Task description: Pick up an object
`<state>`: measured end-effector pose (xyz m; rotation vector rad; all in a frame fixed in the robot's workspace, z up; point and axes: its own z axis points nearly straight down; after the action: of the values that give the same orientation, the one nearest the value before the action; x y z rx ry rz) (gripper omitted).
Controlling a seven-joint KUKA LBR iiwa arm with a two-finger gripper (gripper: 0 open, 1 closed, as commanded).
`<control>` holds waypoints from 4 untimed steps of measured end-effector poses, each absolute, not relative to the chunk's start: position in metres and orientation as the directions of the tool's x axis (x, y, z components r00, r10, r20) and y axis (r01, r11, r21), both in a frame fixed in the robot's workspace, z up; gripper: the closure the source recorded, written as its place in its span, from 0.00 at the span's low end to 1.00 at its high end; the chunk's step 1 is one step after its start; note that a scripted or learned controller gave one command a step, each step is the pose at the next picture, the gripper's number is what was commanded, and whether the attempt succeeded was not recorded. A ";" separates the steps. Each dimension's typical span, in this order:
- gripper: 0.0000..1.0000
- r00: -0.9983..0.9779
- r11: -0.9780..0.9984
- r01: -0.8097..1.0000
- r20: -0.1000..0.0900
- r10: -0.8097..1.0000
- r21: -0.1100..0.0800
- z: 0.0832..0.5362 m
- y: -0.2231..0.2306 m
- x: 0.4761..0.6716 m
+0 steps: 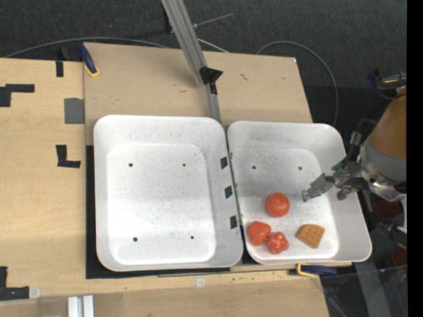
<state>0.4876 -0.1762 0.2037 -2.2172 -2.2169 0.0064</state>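
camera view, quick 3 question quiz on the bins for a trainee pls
1. True or false: the left bin holds the red items.
2. How many items lie in the right bin?
3. Which item lies nearest the pincer? A) tomato B) waffle C) pepper

Key:
1. False; they lie in the right bin.
2. Four: a round red tomato, two smaller red pieces, and a tan waffle.
3. A
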 end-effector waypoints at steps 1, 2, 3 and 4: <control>0.00 -0.001 0.001 1.000 0.001 1.000 -0.006 0.160 -0.176 0.489; 0.00 -0.001 0.001 1.000 0.002 1.000 -0.008 0.099 -0.168 0.491; 1.00 -0.002 0.002 1.000 0.002 1.000 -0.004 0.112 -0.168 0.493; 1.00 -0.002 0.002 1.000 0.000 1.000 0.003 0.157 -0.159 0.494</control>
<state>0.4938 -0.1594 0.1571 -2.2204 -2.2254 -0.0026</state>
